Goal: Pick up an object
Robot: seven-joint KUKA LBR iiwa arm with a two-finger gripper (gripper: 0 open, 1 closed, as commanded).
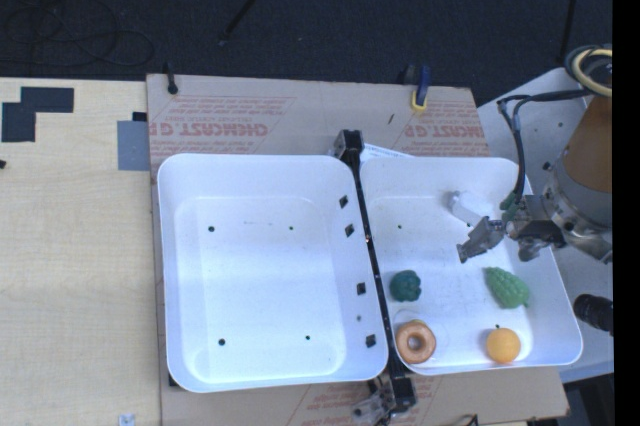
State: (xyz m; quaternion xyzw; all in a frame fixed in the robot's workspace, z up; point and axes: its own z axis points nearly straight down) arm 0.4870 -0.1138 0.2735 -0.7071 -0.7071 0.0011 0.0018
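Cardboard [300,119] under both bins reads "CHEMCRZT" mirrored, partly covered; gripper [500,239] open over right bin [430,179], holding nothing, near green toy [507,286].

floor [300,4]: dark carpet, black cables | bench [70,264]: pale wood | board [300,119]: printed cardboard, blue clamp [421,86]

My feed is evenly lit from above; the two white bins [260,374] are bright, almost washed out, with soft shadows along their inner walls; the floor beyond the bench [70,244] falls nearly black; the picture is low in resolution and slightly soft, so I read the small things in the right bin as coloured blobs.
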